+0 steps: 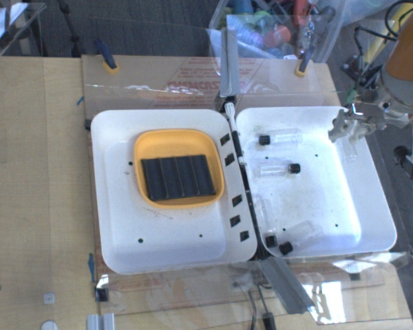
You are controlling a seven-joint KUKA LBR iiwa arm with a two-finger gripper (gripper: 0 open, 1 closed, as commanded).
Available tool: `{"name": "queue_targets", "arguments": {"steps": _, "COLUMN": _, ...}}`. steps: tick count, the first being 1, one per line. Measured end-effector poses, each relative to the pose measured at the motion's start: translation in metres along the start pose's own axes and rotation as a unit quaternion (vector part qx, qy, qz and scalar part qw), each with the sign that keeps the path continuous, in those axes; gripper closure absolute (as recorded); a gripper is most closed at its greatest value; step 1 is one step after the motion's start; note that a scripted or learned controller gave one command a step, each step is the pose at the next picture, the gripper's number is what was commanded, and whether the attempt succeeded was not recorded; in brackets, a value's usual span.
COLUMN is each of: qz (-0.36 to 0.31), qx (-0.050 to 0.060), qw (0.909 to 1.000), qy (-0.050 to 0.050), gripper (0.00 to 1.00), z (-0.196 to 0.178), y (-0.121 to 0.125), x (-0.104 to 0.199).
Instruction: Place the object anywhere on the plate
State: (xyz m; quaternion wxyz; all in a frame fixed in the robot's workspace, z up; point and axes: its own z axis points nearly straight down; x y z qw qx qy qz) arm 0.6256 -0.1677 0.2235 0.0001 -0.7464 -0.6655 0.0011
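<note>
A yellow plate (pixel 179 143) sits in the left white bin (pixel 117 239). On the plate lies a dark, ridged rectangular block (pixel 178 177), flat and roughly centred. My gripper (pixel 345 128) hangs over the far right edge of the right bin (pixel 368 212), well away from the plate. Three clear vials with black caps lie in the right bin: one at the back (pixel 279 138), one in the middle (pixel 276 168) and one near the front edge (pixel 294 236).
A metal divider (pixel 228 81) runs between the two bins, with black tabs along the left bin's right rim. A clear box of colourful items (pixel 279 12) stands behind the bins. Cables and equipment crowd the far right.
</note>
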Motion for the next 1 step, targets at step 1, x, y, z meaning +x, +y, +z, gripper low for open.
{"name": "queue_targets", "arguments": {"steps": 1, "qz": 0.000, "qx": 0.000, "qw": 1.0000, "qy": 0.000, "gripper": 0.00, "z": -0.0002, "y": 0.0001, "x": 0.0000}}
